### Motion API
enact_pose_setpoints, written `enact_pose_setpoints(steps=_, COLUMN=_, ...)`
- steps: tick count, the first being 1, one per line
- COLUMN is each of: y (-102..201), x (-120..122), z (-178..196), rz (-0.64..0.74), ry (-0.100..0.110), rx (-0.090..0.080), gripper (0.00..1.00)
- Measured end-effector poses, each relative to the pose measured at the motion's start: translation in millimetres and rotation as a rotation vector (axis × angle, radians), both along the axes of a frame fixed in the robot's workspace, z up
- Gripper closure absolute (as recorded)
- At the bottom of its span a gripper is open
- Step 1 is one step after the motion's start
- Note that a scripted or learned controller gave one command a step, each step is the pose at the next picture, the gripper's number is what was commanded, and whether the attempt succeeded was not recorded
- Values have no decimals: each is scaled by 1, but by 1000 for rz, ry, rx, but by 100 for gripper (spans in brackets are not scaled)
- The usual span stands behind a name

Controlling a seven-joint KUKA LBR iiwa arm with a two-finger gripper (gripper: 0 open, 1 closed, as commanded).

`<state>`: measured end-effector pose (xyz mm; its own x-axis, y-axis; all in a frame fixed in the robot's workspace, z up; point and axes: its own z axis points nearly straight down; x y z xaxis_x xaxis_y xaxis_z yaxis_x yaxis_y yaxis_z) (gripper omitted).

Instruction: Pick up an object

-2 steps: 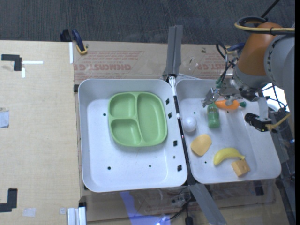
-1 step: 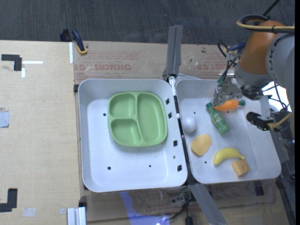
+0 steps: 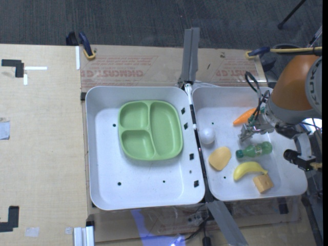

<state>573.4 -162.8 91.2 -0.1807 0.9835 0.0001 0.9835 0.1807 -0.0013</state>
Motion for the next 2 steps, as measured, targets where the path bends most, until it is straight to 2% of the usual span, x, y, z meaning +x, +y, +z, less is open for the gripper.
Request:
enact_pose_setpoints(steps=1, y=0, x=0, z=0, rz=0, ry=0, rx=0, gripper=0)
enact_pose_setpoints(steps=2, y=0, x=0, z=0, rz=0, ry=0, rx=0, gripper=0)
